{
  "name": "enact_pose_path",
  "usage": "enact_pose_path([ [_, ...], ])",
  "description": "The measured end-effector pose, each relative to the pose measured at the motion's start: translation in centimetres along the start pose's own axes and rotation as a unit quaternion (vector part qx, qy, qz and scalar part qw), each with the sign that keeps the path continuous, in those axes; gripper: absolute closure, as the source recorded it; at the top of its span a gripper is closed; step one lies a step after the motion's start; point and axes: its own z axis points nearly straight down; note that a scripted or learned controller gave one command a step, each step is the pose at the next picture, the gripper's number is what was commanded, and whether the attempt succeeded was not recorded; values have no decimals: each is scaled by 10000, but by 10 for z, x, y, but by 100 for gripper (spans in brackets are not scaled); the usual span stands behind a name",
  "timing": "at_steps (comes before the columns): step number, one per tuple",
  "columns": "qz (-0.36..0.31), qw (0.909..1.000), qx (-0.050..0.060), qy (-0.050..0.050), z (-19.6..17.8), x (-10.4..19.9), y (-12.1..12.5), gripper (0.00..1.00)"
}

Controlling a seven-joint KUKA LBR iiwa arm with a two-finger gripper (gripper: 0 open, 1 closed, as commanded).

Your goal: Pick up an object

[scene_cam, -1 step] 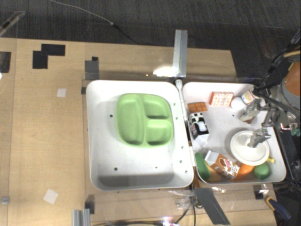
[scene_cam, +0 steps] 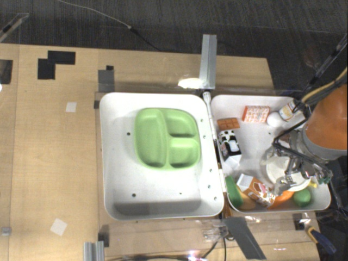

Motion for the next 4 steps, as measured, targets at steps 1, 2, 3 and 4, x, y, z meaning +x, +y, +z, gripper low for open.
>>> enact_pose_path([
  [1, -309, 9994, 147, -82, 19, -30, 35, 0],
  [2, 1087, 9935, 167, -296, 16, -68, 39, 0],
  [3, 487, 9988, 35, -18, 40, -137, 39, 0],
  [4, 1243, 9922, 0, -35, 39, -54, 44, 0],
])
